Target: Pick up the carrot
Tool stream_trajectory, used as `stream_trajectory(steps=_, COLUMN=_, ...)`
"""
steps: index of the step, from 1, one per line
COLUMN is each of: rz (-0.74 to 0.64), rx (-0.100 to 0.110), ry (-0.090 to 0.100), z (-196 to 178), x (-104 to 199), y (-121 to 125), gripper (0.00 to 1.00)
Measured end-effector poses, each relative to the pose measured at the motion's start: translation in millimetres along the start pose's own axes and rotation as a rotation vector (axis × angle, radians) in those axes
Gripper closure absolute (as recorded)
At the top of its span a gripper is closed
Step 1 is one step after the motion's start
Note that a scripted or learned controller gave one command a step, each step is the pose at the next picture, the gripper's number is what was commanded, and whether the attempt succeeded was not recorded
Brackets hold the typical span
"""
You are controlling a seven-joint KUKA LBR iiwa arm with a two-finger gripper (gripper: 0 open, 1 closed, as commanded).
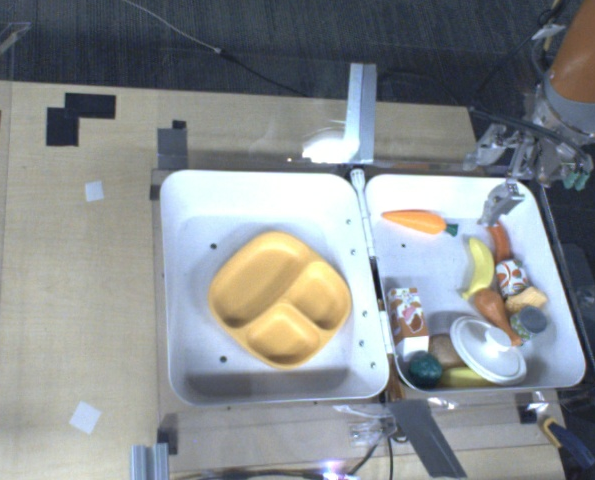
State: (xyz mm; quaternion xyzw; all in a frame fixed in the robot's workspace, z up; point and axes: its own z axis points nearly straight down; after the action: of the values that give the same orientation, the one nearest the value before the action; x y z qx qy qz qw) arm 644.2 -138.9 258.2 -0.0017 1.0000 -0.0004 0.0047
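The carrot point(419, 222) lies alone near the back edge of the right bin point(567, 368), open white floor around it. The tool point(501, 202) hangs over the bin's back right corner; its opening cannot be told.

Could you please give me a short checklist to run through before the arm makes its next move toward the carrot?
1. Carrot in view, lying flat in the right bin: ok.
2. Space around the carrot free of other items: ok.
3. Gripper over the right bin: ok.
4. Gripper above the carrot: not ok, it sits to the carrot's right.
5. Carrot grasped: not ok.
6. Banana clear of the approach: ok.
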Motion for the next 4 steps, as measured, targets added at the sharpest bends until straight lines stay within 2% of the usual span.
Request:
stream_trajectory(steps=1, rz=0.059, rx=0.001, ry=-0.011, z=118.9, x=-25.8, y=41.7, gripper=0.00)
stream_trajectory(steps=2, rz=0.018, rx=-0.001, ry=-0.003, z=169.3, x=4.7, y=55.7, gripper=0.00)
stream_trajectory(steps=3, rz=0.656, rx=-0.001, ry=-0.001, z=170.4, x=3.2, y=54.3, gripper=0.00)
stream_trajectory(steps=4, rz=0.754, rx=-0.001, ry=-0.004, z=167.8, x=90.2, y=55.4, gripper=0.00)
